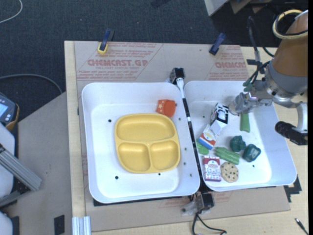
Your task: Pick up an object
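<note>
A: Gripper [243,106] state?
B: Can't tell. It's over the right bin [281,177], at the green stick [244,122].
A: Left bin [93,146]?
B: Yellow divided plate [146,142], orange block [166,107].

We read "CHEMCAST GP" in red on the bench sheet [122,62] near its far edge.
</note>
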